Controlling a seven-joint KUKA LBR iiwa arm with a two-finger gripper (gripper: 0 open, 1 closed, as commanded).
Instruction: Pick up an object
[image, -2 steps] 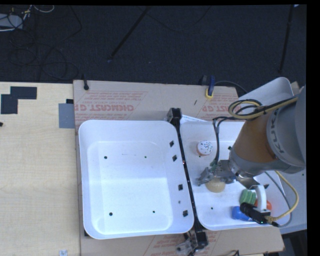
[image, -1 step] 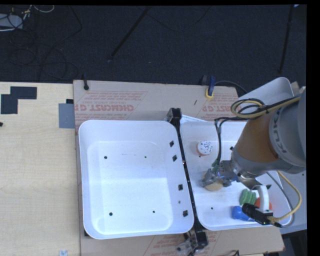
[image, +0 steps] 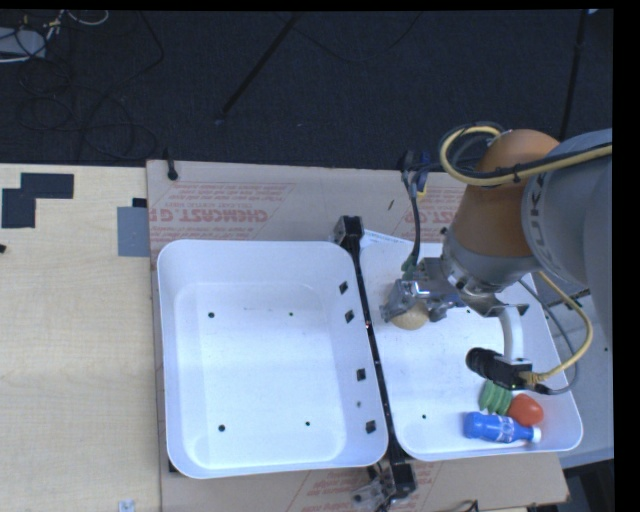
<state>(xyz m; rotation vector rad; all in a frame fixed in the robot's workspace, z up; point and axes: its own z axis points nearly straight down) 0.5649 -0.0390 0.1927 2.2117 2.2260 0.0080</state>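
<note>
the grey arm with its orange band (image: 520, 215) reaches in from my right and is bent low over the right-hand shallow white plastic bin (image: 430, 385). the left-hand shallow white plastic bin (image: 165, 330) sits just beside it, their rims touching along the middle.

the two-finger gripper (image: 412, 300) is down near the far left of the right bin, close to the dividing rim. from this slant i can't tell how it is set, wide or narrow, so i won't call it either way.

of the loose things, the blue plastic bottle with a white cap (image: 495, 428) lies on its side at the near right of the right bin. the pale tan rounded object (image: 408, 320) sits right under the gripper, touching it or very nearly. a small green ribbed piece (image: 493, 398) and a small red-orange rounded piece (image: 526, 409) lie just above the bottle, side by side.

my read: the approach is done and the tan object looks like the target. it appears to rest on the bin floor, so i can't count it as grasped. closing on it and the lift are left.
</note>
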